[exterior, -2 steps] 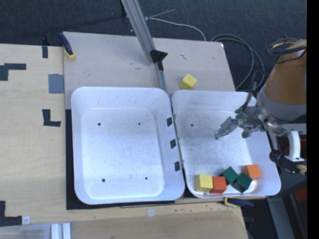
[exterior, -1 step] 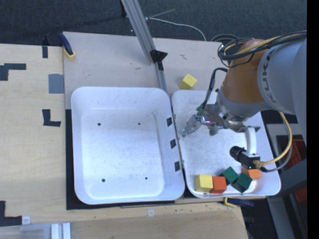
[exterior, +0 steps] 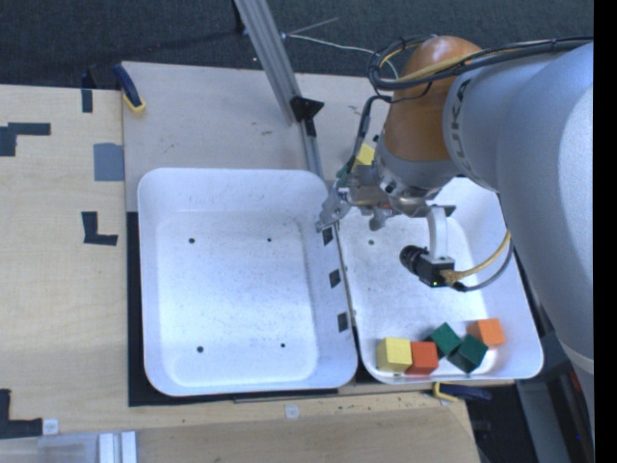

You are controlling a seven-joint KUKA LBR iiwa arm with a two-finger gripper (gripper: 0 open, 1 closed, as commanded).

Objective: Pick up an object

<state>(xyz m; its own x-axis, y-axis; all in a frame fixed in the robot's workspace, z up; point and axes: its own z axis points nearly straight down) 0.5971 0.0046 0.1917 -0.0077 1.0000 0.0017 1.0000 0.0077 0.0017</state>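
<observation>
The blocks sit in the near corner of the right bin [exterior: 511, 360]: a yellow block [exterior: 393, 353], two orange blocks [exterior: 423, 357], and two green blocks [exterior: 445, 339]. We are at the reaching step. Our gripper [exterior: 371, 205] hangs over the bin's far left side, well apart from them, holding nothing. Next we must move nearer and go down over one block.

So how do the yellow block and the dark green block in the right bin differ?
The yellow block is pale and sits square at the left end of the cluster; the dark green block is dark and turned diagonally, further right. The yellow block touches one orange block; the green sits between two. Both lie near the right bin's front rim.
</observation>
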